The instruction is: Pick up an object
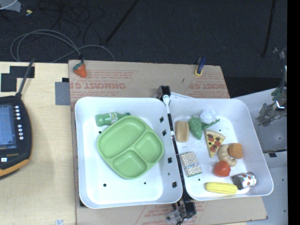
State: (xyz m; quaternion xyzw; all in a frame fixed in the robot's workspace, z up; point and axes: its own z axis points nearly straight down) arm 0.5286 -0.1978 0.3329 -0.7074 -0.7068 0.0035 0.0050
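The right bin [253,139] holds several toy foods. A tan bread roll [181,131] lies beside a green leafy vegetable [196,127] and a white cauliflower [207,116]. A pizza slice [214,142] and a brown pastry [231,152] sit mid-bin. Toward the front are a red tomato [222,168], a yellow corn cob [221,187], a small can [246,179] and a patterned box [191,163]. In the left bin [86,172] a green divided plate [131,146] lies with a green bottle [110,118] at its back left.
Both bins rest on a cardboard sheet [140,81]. A black and orange control pendant [11,135] lies on the bench at far left. A small orange object [80,70] and a blue-yellow clip [200,65] sit at the cardboard's back edge. Grey metal hardware [271,110] stands right of the bins.
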